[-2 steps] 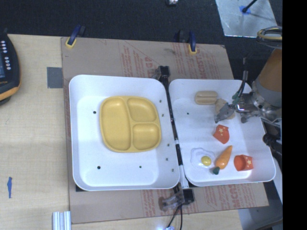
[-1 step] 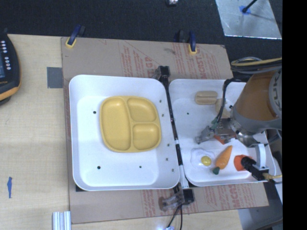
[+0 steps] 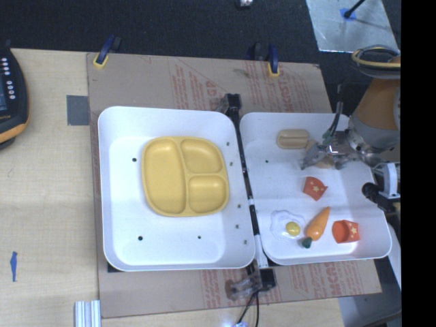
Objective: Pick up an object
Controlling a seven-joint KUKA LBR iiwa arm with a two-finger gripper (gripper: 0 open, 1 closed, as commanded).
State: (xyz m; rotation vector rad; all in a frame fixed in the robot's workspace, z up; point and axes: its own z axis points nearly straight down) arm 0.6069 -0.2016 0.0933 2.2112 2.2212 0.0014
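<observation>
Worktop (image 3: 48, 203) of pale wood carries a brown cardboard sheet (image 3: 170, 80), and on that sheet sit two shallow white bins side by side. Landmark for everything below is the yellow plastic divided plate (image 3: 184, 176), which lies flat near the middle of the left white bin (image 3: 116, 244), with three compartments facing up.

Far left of the plate, at the worktop's edge, rests a black and orange handheld controller (image 3: 10, 94). Above the plate, two blue and yellow clamps (image 3: 104, 52) (image 3: 272, 61) grip the top edge of the cardboard.

Right of the plate lies the right white bin (image 3: 272, 182), its wall touching the left bin's. Inside it, up and right of the plate, lies a tan bread-shaped toy (image 3: 293, 139). Lower, right of the plate, sits a small red toy wedge (image 3: 314, 188). Below that, a white fried-egg toy with a yellow yolk (image 3: 287, 225) lies just beside an orange toy carrot (image 3: 316, 224), which is tilted. Further right sits a red-orange toy block (image 3: 345, 231).

Farthest right of the plate, the grey arm (image 3: 375, 114) reaches in, and its tool (image 3: 330, 152) hovers low over the bin between the bread toy and the red wedge. Its fingers (image 3: 312, 159) are spread wide, with nothing between them.
</observation>
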